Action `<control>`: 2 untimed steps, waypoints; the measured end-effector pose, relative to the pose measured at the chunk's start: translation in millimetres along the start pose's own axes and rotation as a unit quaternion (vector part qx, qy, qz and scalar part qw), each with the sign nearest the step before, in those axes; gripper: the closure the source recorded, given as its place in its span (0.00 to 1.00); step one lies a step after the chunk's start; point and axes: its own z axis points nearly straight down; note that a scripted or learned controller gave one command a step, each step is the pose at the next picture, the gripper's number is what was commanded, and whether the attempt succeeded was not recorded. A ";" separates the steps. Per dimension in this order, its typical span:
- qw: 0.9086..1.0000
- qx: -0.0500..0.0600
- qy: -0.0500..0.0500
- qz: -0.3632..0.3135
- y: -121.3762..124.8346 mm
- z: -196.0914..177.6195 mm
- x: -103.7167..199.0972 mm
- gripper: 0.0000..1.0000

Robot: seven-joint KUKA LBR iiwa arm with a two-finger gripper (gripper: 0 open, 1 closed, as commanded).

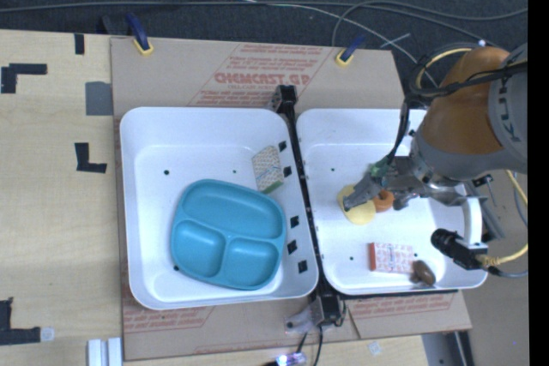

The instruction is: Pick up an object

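In the right bin [343,141], my gripper [374,187] hangs low over its middle. A yellow rounded object [359,209] lies directly under and touching the gripper's tip. A small orange piece [383,201] sits beside the yellow object on its right. Toward the bin's front lies a red and white patterned packet [392,257], and a brown lump [422,273] rests at its right end. The arm's orange band [463,103] and grey wrist cover the bin's right side.
The left bin [150,133] holds a blue divided plate [227,234] and a small greenish packet [268,168] leaning near the divider. Black clips run along the wall between the bins. Cables trail over the dark surface behind the bench.
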 end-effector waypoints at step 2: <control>1.000 -0.004 -0.001 -0.001 3.0 56.7 -4.0 0.00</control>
